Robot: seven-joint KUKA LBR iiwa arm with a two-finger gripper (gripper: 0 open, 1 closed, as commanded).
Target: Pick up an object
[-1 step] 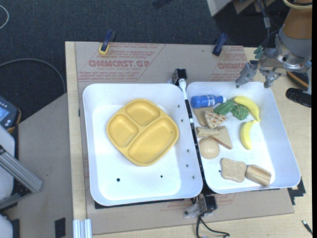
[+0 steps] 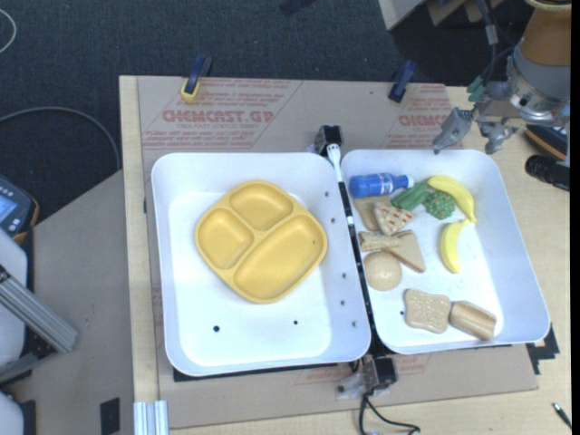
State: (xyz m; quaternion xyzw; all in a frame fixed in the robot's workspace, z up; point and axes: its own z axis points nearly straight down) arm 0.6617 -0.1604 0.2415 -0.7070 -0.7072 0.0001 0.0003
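My gripper point(image 2: 473, 136) hangs open over the far rim of the right bin point(image 2: 518, 243), with nothing between its fingers. Below it in that bin lie a blue bottle point(image 2: 379, 185), a green toy vegetable point(image 2: 426, 198), two yellow bananas point(image 2: 455, 193) point(image 2: 451, 246), a waffle piece point(image 2: 392, 216), a tan wedge point(image 2: 396, 247), a round biscuit point(image 2: 382, 272), a toast slice point(image 2: 427, 311) and a bread roll point(image 2: 474, 319). The gripper is up and to the right of the nearer banana and touches none of these.
A yellow divided plate point(image 2: 261, 239) lies in the left bin point(image 2: 172, 270). Blue and yellow clamps point(image 2: 193, 79) point(image 2: 401, 81) hold the cardboard sheet at the back. A black hinge strip point(image 2: 344, 211) runs between the bins.
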